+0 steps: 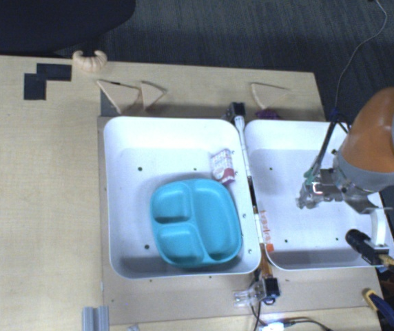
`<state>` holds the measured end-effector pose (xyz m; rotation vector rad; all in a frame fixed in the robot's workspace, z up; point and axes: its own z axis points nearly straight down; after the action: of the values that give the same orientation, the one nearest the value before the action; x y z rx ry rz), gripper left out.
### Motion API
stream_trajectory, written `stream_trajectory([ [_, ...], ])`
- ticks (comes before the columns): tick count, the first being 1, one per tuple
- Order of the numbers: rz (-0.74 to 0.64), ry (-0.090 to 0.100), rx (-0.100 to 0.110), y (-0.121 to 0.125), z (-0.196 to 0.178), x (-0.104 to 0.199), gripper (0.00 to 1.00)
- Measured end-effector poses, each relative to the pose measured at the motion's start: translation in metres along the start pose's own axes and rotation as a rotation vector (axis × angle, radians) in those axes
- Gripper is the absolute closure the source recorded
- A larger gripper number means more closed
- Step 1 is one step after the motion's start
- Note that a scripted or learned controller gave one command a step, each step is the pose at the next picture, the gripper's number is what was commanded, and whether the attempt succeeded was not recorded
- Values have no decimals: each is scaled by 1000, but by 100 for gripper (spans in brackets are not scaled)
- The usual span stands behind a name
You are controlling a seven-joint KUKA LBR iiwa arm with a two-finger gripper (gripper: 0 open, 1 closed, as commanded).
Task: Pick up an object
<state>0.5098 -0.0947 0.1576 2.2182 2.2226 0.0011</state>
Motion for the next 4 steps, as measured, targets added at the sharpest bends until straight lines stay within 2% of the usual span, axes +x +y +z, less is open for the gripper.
stream_trajectory([
  [1,0,-1,-1,49,20,-87,100],
  [2,-4,1,-4,105,-41,-19,100],
  [3,-5,2,-1,70,-40,58,100],
  [4,-4,2,0,51,-44,96,100],
])
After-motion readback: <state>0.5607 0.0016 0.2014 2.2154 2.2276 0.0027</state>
